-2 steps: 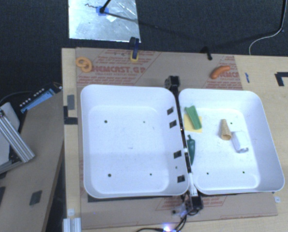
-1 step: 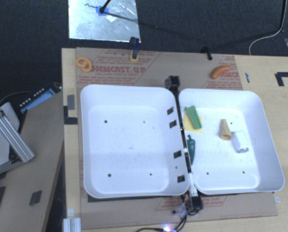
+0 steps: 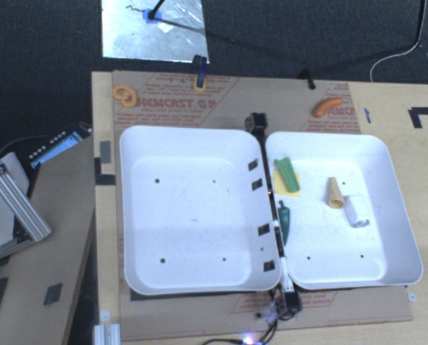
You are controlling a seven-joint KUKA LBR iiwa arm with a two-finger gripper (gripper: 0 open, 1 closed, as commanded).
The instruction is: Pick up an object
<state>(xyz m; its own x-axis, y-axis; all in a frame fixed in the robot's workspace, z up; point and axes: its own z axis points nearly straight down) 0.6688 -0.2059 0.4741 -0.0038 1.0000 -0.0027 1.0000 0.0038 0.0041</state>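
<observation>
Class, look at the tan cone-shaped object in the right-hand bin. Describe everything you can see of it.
The tan cone-shaped object resembles a small ice-cream cone, matte and probably plastic. It lies flat on the floor of the right white bin, roughly along the picture's vertical, wider end nearer the camera. Just right of it lies a small white cylinder-like piece, close to its wide end; whether they touch cannot be told. Nothing rests on it.

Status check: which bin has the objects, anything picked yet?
Nothing picked. Right bin holds green block, dark green pepper, tan cone, white piece. All unobstructed.
</observation>
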